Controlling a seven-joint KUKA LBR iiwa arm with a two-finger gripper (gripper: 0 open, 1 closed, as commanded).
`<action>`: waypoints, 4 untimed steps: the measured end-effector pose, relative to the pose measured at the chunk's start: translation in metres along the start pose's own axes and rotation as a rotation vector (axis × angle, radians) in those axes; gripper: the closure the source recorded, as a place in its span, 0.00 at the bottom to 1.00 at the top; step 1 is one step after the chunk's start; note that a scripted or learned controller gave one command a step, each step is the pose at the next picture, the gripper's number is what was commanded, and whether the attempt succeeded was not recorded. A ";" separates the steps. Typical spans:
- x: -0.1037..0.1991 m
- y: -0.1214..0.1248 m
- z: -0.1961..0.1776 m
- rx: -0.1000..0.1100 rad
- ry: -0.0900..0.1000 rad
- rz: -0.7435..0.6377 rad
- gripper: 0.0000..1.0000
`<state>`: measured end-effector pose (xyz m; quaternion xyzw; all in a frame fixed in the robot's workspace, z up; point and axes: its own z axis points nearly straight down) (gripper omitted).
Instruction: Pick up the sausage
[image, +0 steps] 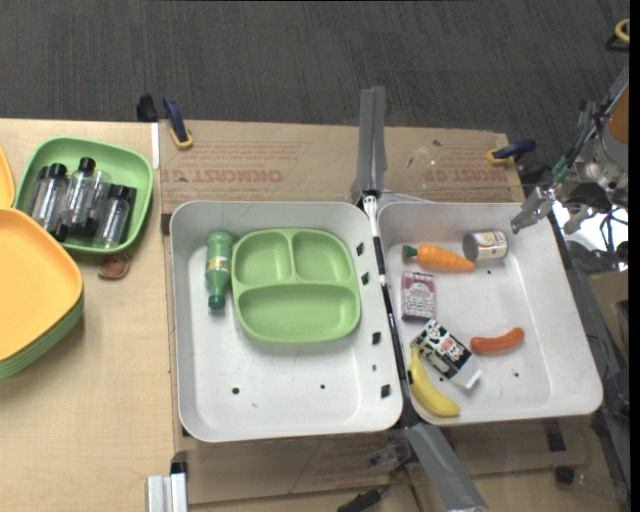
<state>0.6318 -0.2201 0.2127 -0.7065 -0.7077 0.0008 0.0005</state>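
The banana (432, 392) lies nearest the camera, at the six o'clock rim of the right bin (560, 390), touching a black-and-white patterned packet (446, 351) just above it. Far off at nine o'clock on the bench (90, 420), yellow plates (35, 295) are cut off by the frame edge and a green tray of small bottles (85, 205) sits too small to read. In the left bin (290, 405) a green bottle (218, 268) rests just beside a green divided plate (296, 284); neither should interfere. In the right bin a pink carton (418, 296) sits near the divider, with a carrot (444, 258) and a small can (485, 245) toward twelve o'clock. The sausage (497, 341) lies toward four o'clock of that bin, just beside the patterned packet but apart from it. A descent drifting toward nine o'clock could, I judge, catch the packet; the sausage, round and smooth, could also roll or slip from a pinch. The tool (545, 205) hovers at the bin's one o'clock corner, well apart from the sausage; it is blurred among cables, so I cannot tell whether it is open or closed.
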 end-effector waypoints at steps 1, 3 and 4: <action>0.077 -0.102 0.083 0.002 0.001 -0.051 0.00; 0.037 -0.141 0.114 0.001 0.001 0.076 1.00; 0.134 -0.123 0.022 0.000 0.000 0.067 1.00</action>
